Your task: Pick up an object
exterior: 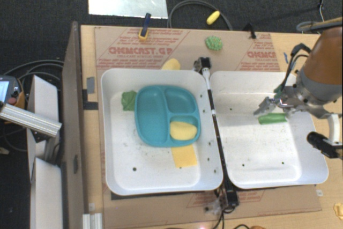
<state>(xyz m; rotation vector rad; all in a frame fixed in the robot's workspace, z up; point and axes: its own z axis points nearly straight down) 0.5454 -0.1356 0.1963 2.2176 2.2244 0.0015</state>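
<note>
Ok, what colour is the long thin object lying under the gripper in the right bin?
Green. The stick-shaped object lies in the right bin, clearest in the camera view, just below the gripper.

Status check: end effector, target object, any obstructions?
End effector low in right white bin, directly over green stick-shaped object. No visible hold on it. Teal divided plastic tray with yellow lump sits in left bin, well away.

The arm (321, 69) is a thick rounded body, orange-brown on its upper band and grey beneath. Dark cables loop beside its wrist. Its end narrows to a small pale metallic gripper (266, 106), with a black fitting lower down.
</note>
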